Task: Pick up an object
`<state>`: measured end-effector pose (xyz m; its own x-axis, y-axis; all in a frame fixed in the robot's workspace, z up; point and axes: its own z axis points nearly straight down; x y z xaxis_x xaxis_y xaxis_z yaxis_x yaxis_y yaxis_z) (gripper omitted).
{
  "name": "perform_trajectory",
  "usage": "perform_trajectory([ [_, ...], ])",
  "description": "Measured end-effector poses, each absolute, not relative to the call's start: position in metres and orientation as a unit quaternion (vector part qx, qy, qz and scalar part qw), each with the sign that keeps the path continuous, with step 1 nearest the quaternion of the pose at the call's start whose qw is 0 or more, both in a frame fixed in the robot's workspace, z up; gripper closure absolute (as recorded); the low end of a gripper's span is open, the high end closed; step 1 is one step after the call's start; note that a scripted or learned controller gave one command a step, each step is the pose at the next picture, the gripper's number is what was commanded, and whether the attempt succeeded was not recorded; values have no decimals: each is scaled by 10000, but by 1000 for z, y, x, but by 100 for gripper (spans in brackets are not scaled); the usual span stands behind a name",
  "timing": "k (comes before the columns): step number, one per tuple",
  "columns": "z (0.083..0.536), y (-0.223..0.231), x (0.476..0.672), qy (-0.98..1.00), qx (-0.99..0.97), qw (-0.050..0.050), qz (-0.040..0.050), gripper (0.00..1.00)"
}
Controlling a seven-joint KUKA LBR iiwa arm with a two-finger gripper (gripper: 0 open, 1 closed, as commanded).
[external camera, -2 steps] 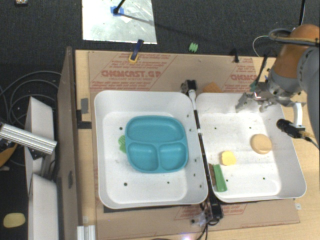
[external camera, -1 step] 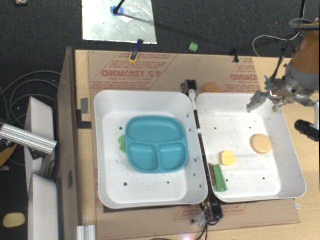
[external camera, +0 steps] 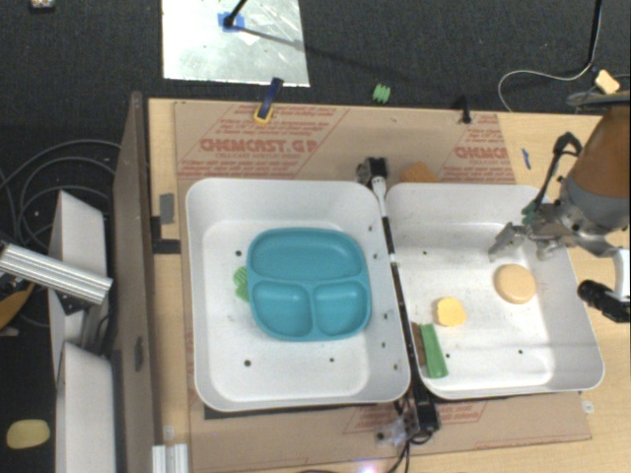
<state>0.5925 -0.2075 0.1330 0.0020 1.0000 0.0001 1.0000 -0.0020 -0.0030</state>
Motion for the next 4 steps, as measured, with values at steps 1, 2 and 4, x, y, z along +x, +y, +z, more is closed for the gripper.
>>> perform_trajectory([
  [1, 113, -201, 565, -7071, -7071, 6, 3, 0],
  [2, 107, -207, 552, -7072, -7070, -2, 1, 0],
  [4, 103, -207, 572, -7091, -7050, -90, -57, 100],
])
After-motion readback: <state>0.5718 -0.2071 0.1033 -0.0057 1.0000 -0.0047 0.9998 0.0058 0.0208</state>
